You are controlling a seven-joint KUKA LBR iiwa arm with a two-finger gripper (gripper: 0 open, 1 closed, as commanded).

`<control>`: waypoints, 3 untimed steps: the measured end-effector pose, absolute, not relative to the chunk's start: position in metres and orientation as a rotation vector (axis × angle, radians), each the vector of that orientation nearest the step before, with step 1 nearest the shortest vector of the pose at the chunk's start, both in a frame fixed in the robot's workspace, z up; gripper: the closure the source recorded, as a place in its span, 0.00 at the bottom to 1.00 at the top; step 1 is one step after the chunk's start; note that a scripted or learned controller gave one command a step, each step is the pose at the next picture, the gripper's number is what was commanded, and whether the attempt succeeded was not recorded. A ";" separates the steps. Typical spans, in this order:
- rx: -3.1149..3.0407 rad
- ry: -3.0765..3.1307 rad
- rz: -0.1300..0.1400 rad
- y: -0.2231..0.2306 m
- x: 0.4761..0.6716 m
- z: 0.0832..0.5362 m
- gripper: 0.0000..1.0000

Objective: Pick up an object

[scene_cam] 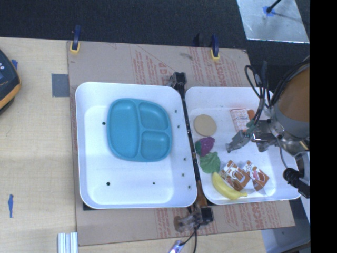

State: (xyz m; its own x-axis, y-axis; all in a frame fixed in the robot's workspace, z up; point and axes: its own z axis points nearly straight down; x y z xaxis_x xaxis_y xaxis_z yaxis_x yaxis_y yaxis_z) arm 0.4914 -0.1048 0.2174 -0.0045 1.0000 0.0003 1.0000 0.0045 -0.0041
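The end effector [238,142] hangs over the middle of the right bin [221,95], reaching in from that bin's right edge; its fingers appear spread with nothing between them. Candidate objects all lie in the right bin. A round tan disc [205,125] lies near the bin's left edge, toward the far side, to the left of the end effector and apart from it. Just nearside of the disc sits a purple item [206,144], and touching that, a green leafy item [210,162], both beside the left edge. A yellow banana [227,188] lies along the near edge, curved, its stem end toward the left. Two brown-and-white packets [245,176] lie just beside the banana, nearside of the end effector and apart from it. A white-and-red packet [239,118] lies flat toward the far edge, just beyond the end effector. The left bin [92,194] holds a blue divided plate [139,129], three compartments, set toward its far edge. Both bins rest on a brown cardboard sheet [131,62] on the wooden surface [31,157].
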 end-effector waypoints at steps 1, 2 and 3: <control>-2.213 -2.225 0.006 -0.123 0.520 0.122 0.00; -2.215 -2.230 -0.003 -0.109 0.478 0.093 0.00; -2.213 -2.227 0.003 -0.099 0.534 0.092 0.00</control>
